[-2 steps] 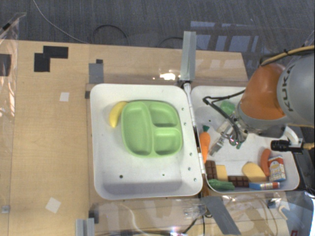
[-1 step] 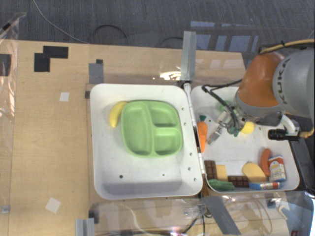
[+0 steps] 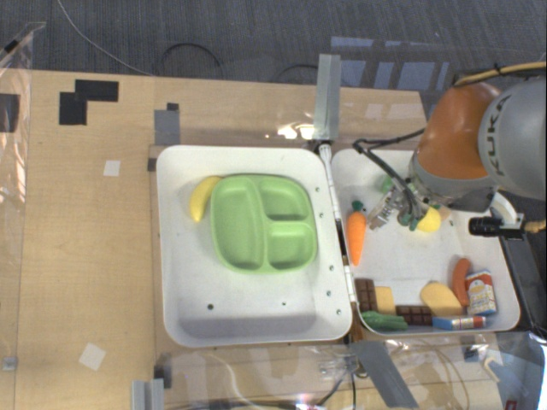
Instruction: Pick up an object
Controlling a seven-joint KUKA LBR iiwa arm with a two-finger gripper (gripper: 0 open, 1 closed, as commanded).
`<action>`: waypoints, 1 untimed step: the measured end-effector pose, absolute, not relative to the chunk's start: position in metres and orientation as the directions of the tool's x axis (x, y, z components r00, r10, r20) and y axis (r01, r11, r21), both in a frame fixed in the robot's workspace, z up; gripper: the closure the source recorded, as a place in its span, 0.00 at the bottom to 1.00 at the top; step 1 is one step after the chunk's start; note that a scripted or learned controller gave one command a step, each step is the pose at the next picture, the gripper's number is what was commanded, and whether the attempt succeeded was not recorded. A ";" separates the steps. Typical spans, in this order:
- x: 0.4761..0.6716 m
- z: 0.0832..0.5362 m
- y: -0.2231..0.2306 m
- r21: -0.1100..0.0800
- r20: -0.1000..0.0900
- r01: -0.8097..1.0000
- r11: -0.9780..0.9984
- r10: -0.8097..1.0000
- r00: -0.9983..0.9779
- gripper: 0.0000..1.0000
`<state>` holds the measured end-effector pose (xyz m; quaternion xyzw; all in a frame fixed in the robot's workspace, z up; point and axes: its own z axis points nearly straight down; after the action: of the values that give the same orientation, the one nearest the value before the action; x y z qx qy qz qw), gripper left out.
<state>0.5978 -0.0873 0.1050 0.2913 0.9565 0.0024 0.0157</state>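
Observation:
The arm comes in from the right, its orange band [image 3: 457, 135] above the right bin [image 3: 376, 165]. My gripper [image 3: 391, 209] hangs low over that bin's upper middle. An orange carrot [image 3: 355, 237] lies just to its left, against the bin's left wall. A yellow lemon-like fruit [image 3: 428, 221] with a green bit beside it sits right next to the gripper on its right, partly hidden by the wrist. Nothing can be made out held in the gripper.
Along the right bin's front lie a chocolate bar [image 3: 366, 295], a cheese wedge [image 3: 385, 299], a green pod [image 3: 385, 320], a yellow bun-like piece [image 3: 440, 297], a sausage [image 3: 461, 278], a small can [image 3: 482, 294] and a marker [image 3: 457, 322]. The left bin [image 3: 179, 254] holds a green divided plate [image 3: 261, 223] and a banana [image 3: 202, 196].

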 end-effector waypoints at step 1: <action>0.587 0.284 -0.139 0.004 -0.025 0.411 0.912 0.411 -0.911 1.00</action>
<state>0.5871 -0.1386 0.2838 0.2100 0.9776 -0.0005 0.0128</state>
